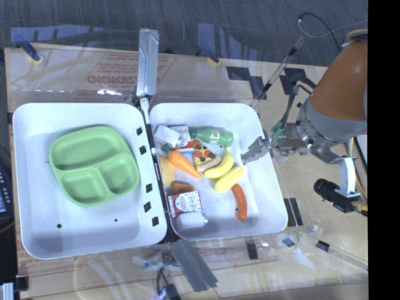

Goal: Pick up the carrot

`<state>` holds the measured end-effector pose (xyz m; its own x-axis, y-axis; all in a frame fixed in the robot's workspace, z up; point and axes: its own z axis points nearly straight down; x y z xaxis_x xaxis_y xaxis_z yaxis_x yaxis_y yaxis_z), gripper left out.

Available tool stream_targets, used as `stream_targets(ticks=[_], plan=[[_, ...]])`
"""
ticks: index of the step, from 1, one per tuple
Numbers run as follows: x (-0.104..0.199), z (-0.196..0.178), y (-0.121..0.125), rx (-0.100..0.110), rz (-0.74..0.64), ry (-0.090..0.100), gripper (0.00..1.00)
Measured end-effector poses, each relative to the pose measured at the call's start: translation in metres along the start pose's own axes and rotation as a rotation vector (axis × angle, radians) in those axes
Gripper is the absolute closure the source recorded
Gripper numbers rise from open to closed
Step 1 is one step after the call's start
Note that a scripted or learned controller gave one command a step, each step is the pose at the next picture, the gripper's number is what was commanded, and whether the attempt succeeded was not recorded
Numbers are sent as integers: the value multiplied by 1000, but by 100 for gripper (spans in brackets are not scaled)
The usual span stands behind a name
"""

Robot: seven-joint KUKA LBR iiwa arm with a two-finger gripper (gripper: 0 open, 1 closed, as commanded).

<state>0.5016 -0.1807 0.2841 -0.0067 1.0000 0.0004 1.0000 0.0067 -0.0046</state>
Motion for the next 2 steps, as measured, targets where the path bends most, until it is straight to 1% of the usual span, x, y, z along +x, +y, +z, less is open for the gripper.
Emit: stream_targets(ticks=[1,2], plan=[[90,144,19,4,53,1,0],[88,186,77,-14,-82,-2,0]])
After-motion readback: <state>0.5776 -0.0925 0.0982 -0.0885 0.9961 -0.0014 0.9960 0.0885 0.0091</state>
